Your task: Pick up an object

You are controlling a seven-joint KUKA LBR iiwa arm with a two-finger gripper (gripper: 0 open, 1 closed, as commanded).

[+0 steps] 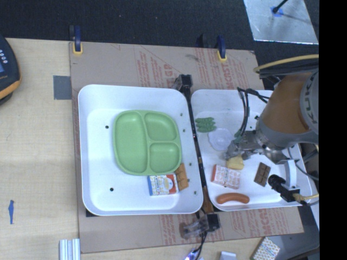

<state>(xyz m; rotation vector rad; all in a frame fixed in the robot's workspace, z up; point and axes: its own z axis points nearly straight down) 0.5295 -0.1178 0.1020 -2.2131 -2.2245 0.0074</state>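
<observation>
Yellow object (235, 162) under the gripper (239, 151) in the right bin (217, 97).
It lies near the bin's middle, just beside a pink-and-white packet (226, 176), with a sausage (232, 199) nearer the front rim, a brown bar (262, 174) to its right and a green toy (205, 124) further back. The gripper sits right above it; whether it grips cannot be told. A green divided plate (146, 142) fills the left bin (92, 161).
</observation>
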